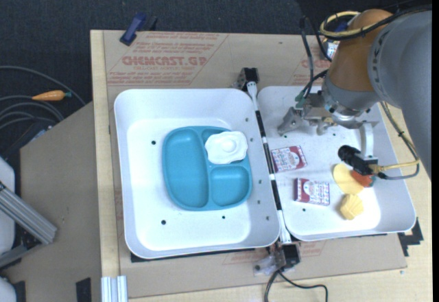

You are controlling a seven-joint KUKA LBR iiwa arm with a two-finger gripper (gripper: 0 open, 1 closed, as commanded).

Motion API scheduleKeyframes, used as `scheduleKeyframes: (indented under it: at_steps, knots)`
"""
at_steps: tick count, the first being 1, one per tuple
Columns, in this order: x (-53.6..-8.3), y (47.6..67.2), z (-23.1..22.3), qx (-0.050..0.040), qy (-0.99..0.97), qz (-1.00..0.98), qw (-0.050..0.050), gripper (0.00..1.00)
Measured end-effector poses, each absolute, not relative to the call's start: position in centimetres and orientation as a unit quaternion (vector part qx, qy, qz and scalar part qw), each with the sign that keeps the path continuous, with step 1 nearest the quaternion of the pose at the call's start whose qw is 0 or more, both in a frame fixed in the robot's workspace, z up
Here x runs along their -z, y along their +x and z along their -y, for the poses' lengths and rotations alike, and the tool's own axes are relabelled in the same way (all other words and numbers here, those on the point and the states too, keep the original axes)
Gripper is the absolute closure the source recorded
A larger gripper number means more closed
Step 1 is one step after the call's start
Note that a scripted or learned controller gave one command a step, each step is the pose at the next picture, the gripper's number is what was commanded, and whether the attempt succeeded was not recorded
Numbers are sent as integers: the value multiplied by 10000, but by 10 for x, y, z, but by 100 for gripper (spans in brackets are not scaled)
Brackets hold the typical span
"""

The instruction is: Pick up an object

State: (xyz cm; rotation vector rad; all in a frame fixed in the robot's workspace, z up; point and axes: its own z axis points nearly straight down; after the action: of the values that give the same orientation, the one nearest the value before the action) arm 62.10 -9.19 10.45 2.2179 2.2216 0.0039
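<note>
My gripper (304, 125) hangs over the back of the right bin (391, 215), open, with nothing between its fingers. Just in front of it lies a red and white packet (287, 158), and a second such packet (312, 191) lies nearer the front. Two yellow pieces (346, 180) (352, 207) rest towards the right side of that bin, with a small orange bit (364, 174) beside the upper one. In the left bin (137, 225) a blue divided plate (186, 171) carries a white lid-like object (226, 147).
The two bins meet along a black divider (266, 156). The bench around them is brown board (164, 57). A small blue thing (133, 29) lies at the board's back left edge. My arm takes up the back right corner above the right bin.
</note>
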Motion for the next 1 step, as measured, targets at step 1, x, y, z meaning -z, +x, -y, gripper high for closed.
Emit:
scheduleKeyframes:
  at_steps: [1]
  knots:
    - [-115, 622, 92, -21, 7064, -7078, 19, 100]
